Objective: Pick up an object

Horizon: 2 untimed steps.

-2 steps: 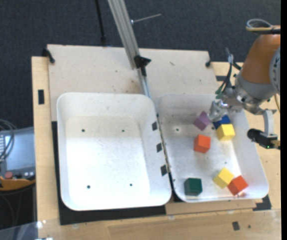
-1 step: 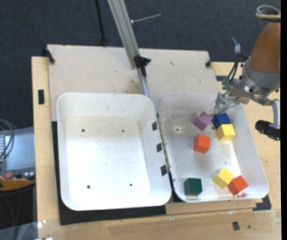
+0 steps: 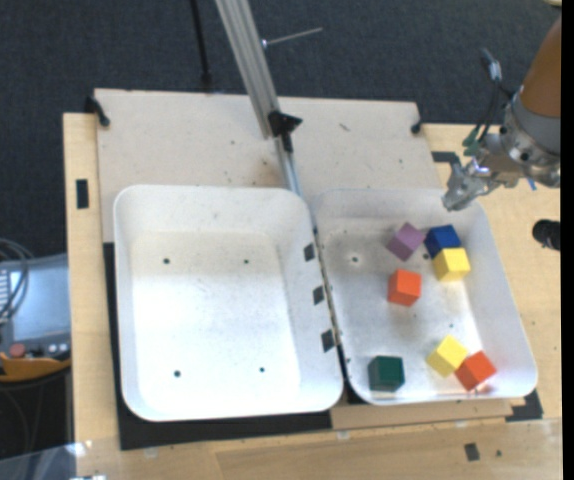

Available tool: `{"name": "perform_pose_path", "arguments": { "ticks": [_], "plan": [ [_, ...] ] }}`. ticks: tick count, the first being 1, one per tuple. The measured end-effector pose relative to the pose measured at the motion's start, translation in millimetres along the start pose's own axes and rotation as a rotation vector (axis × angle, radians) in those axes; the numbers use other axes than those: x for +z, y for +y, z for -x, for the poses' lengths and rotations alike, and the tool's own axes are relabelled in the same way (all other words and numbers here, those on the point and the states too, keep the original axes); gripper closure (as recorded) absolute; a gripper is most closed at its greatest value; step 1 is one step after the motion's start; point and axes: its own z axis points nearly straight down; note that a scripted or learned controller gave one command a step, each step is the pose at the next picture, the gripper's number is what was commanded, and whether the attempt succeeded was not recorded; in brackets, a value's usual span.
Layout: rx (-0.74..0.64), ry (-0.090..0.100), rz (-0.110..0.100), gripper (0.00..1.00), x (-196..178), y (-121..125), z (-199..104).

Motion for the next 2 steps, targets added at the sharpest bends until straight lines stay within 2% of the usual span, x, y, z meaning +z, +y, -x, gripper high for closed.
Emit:
{"name": "perform_pose_path", "arguments": {
  "ticks": [1, 2],
  "plan": [
    [-0.002, 0.002, -0.008, 1.0, 10.4, 11.6, -45.3],
    [-0.002, 0.002, -0.007, 1.0, 12.3, 4.7, -100.1]
  ]
}}
